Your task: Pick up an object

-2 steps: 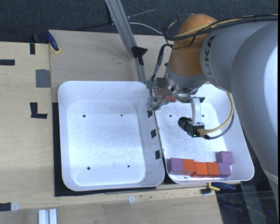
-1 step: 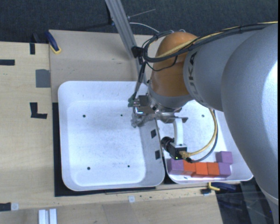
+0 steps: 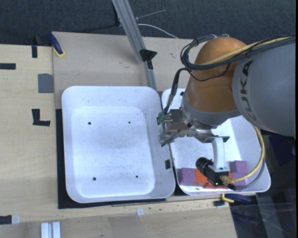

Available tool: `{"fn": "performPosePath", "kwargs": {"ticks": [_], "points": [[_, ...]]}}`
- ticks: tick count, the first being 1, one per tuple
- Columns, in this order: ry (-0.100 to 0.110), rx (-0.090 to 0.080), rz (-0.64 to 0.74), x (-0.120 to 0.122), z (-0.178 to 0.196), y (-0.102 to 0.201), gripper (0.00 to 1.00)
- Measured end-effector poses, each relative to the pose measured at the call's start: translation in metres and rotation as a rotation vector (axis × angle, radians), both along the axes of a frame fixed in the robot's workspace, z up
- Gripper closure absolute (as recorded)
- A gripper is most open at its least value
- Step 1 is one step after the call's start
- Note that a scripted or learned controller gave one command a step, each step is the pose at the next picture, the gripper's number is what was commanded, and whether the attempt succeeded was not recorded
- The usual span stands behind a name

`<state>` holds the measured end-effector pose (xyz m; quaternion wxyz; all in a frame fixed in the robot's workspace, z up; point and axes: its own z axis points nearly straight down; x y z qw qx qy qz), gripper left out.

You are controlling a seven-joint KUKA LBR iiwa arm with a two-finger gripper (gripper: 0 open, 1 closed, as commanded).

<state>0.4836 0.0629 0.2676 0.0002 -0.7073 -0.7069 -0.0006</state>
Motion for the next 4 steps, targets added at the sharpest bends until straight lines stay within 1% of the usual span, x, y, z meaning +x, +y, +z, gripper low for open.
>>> {"fn": "performPosePath", "kwargs": {"ticks": [1,2,3,4], "points": [[0.003,-0.001,0.001,0.001,-0.004,0.001,0.00],[0.004,-0.001,0.002,0.001,0.006,0.001,1.00],[0.010,-0.003,0.003,0.014,-0.063,0.023,1.00],[0.004,-0.001,0.001,0.015,-0.059,0.022,0.00]]}}
